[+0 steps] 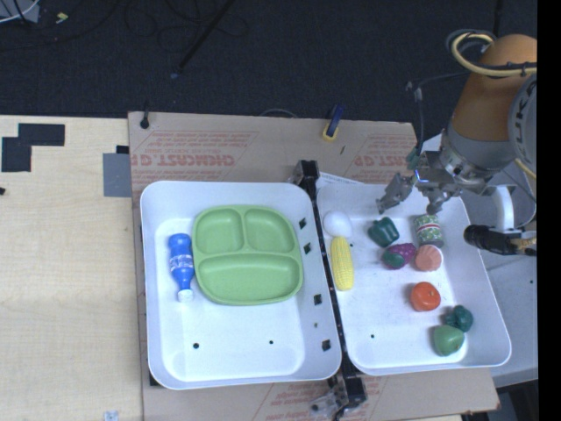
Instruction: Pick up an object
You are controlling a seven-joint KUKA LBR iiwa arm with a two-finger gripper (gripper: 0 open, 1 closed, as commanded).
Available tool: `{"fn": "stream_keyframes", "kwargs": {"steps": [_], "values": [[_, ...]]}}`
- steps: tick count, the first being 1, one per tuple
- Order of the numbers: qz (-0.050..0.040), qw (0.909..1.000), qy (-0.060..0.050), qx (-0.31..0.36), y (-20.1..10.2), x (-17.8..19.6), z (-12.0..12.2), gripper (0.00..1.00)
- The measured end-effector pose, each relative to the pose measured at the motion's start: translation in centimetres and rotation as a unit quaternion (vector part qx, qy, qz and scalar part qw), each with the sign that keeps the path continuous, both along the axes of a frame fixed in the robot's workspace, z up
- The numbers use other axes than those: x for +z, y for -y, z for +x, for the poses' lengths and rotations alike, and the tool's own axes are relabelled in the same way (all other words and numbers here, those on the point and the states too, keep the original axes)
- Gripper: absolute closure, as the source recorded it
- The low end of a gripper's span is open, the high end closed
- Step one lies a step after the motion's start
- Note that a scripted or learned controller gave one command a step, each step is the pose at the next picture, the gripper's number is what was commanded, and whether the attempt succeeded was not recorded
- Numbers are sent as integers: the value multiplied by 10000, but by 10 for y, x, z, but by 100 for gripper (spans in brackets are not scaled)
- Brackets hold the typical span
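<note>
Over the right bin [491,314] the gripper [412,202] hangs, jaws spread wide (gripping nothing), above the green pepper [383,231].

toys [412,257] crowd the right bin [377,340]; its near-left floor lies bare.

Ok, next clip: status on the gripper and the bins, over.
Gripper open, above right bin's far edge, holding nothing. Small can and green pepper nearest below it. Toys crowded close there; nothing lifted yet.

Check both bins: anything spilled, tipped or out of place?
Nothing stands out. The blue bottle lies on its side beside the green divided plate in the left bin; toy foods sit scattered in the right bin.
</note>
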State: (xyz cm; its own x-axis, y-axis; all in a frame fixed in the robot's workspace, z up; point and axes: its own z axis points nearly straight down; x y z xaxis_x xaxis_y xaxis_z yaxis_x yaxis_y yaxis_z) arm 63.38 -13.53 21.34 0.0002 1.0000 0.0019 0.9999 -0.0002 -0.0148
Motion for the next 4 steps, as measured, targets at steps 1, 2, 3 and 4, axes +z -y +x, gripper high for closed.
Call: {"fn": "stream_keyframes", "kwargs": {"steps": [1,2,3,4], "values": [[-11,10000,69,8,0,8,3,0],[-5,10000,42,24,-3,-37,7,0],[0,10000,37,19,-9,-82,2,0],[-19,10000,50,23,-11,-128,2,0]]}}
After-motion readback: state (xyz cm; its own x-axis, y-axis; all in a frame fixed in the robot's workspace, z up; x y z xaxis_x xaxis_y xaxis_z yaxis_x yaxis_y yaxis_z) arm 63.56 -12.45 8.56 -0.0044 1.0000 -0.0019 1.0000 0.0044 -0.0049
